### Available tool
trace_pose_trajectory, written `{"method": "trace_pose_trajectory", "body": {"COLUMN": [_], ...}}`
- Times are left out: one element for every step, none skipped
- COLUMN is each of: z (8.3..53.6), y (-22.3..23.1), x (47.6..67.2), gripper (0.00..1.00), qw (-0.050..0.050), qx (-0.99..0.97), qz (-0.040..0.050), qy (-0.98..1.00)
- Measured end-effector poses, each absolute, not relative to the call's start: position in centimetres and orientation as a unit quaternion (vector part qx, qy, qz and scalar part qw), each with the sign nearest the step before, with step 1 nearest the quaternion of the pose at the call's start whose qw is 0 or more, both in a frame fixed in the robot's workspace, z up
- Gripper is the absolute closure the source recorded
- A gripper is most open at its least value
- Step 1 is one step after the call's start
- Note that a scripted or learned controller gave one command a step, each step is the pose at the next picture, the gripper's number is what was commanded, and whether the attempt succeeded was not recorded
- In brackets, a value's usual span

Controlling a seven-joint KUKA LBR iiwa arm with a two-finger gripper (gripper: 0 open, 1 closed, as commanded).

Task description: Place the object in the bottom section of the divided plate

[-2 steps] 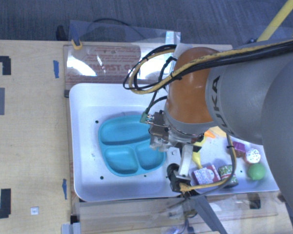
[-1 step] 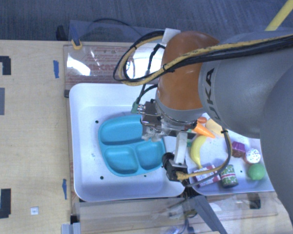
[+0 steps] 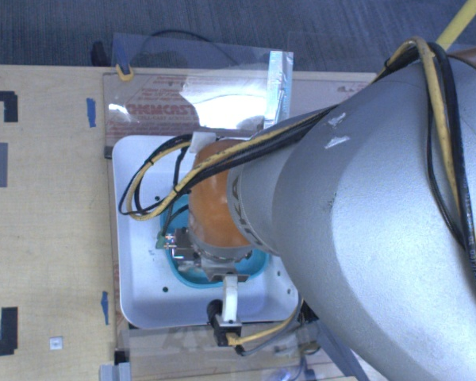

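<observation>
A shallow white bin is seen on a pale wooden bench. Behind the bin, a clear plastic sheet with red lettering is stood upright, and glare is thrown across it. Black angular marks and small strips of blue tape are found on the bench surface to the left. A grey carpeted floor is visible beyond the bench
</observation>
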State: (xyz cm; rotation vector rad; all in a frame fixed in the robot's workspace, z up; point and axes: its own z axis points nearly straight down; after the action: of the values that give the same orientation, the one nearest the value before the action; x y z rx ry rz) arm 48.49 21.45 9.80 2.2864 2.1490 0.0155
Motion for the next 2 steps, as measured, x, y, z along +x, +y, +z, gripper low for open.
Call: {"method": "trace_pose_trajectory", "body": {"z": [9.54, 10.13], "y": [17.53, 16.63], "x": [51.24, 50.27], "gripper": [1.0, 1.0], "qw": [-0.003, -0.005], "qx": [0.632, 0.705], "qz": [0.013, 0.0207], "qy": [0.775, 0.709]}}
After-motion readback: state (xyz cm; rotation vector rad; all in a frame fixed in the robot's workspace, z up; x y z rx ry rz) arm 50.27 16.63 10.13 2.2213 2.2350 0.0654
